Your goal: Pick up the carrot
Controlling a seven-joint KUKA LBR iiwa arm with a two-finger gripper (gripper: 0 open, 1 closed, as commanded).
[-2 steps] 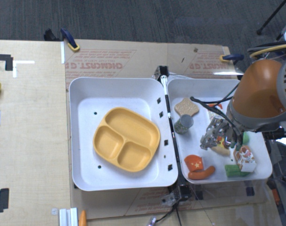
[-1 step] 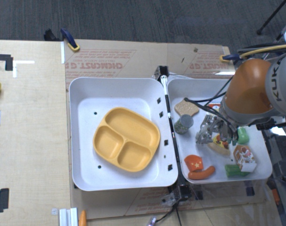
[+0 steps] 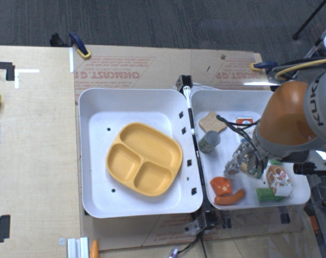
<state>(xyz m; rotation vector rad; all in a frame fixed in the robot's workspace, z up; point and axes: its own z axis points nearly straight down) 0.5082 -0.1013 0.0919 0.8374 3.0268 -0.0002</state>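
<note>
A grey robot arm's metal claw [image 3: 247,163] hovers low in the right white plastic bin [image 3: 297,198]; its opening cannot be judged. The long orange carrot [image 3: 230,198] lies free at seven o'clock, likely next target.

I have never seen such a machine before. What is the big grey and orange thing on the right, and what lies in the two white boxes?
It is a robot arm, seen by one camera looking down at a slant. Its end effector hangs over the right bin. That bin contains an orange carrot, a red piece, a slice of bread, a grey can, a small carton and a green piece. The left bin holds a yellow divided plate. Nothing visible is held.
</note>
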